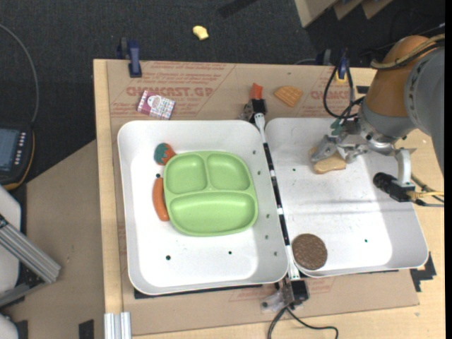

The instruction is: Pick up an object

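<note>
reaching into the right bin (395, 224), upper right of frame, our gripper (337, 149) sits on the tan biscuit (329, 164). we can't tell its state. we judge the biscuit light, stiff, crumbly; best taken across its short sides, gently.

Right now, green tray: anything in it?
Empty. All three compartments of the green tray show bare; the orange piece and teal piece lie outside its left edge.
</note>
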Tool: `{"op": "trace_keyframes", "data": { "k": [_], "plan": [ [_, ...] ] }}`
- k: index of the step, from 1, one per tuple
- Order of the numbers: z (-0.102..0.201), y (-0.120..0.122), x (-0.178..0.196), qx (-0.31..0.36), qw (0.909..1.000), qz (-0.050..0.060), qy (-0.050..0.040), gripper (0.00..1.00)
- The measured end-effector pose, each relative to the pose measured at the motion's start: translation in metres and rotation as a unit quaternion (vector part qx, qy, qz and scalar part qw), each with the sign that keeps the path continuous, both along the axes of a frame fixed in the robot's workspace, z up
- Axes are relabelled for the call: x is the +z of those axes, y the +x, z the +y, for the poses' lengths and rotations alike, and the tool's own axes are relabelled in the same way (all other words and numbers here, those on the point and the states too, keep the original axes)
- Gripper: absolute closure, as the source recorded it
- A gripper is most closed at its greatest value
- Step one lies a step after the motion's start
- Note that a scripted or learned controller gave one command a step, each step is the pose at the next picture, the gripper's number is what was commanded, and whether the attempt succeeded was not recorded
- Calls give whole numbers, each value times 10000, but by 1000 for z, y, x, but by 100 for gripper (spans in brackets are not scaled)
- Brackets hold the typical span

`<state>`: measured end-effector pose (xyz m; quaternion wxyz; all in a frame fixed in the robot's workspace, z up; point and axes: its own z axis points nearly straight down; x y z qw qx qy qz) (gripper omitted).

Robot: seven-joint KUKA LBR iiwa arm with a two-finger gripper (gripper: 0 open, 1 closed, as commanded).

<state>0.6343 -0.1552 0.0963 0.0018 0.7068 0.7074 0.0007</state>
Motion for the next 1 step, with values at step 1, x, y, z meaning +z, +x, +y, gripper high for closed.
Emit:
{"op": "trace_keyframes", "data": {
  "k": [1],
  "plan": [
    [106,21,95,51,10000,-43,21,100]
  ]
}}
